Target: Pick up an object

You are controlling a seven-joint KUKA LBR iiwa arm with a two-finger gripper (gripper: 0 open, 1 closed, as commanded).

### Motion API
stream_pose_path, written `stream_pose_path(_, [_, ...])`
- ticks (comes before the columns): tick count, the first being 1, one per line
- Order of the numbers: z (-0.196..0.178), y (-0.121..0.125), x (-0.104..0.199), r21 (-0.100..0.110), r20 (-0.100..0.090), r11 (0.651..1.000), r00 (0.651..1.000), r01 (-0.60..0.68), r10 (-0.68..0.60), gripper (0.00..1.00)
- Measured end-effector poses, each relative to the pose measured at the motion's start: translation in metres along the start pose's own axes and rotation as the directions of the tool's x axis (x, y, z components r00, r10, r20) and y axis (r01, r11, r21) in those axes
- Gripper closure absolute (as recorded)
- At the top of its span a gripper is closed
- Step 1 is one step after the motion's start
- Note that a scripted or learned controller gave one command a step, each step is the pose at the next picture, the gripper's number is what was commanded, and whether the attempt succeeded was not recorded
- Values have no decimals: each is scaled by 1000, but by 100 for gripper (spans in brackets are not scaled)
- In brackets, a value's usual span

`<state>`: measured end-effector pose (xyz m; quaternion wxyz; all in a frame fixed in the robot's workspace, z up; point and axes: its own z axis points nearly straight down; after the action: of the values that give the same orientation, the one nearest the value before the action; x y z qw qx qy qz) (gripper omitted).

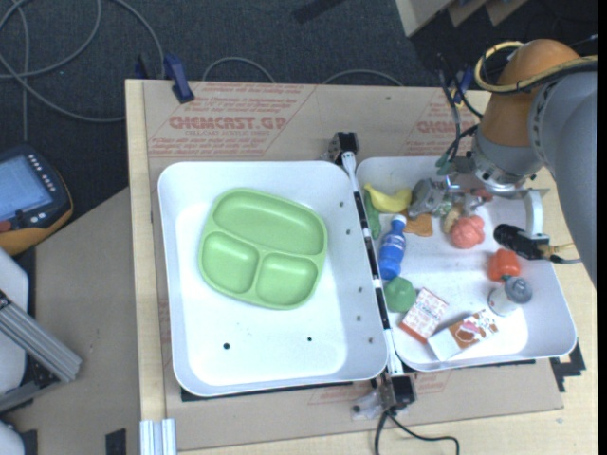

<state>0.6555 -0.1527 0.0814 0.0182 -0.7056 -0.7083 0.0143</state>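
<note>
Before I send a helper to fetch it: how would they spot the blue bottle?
Look in the right bin, the cluttered one. Along its left wall, below the yellow banana and above the green lump, lies the blue bottle. It is the only blue item there, with a white cap.

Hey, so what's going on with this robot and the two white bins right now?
A grey robot arm reaches in from the right, its end effector low over the upper part of the right bin, amid small items: a yellow banana, a blue bottle and a pink ball. I can't see that it holds anything. The left bin has a green divided plate, untouched.
</note>
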Motion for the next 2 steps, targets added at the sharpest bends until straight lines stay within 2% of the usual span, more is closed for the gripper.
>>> stream_pose_path(1, [1,3,-63,1,-15,1000,1000,4,-4,0])
stream_pose_path(2, [-1,2,-54,-5,2,1000,1000,-2,2,0])
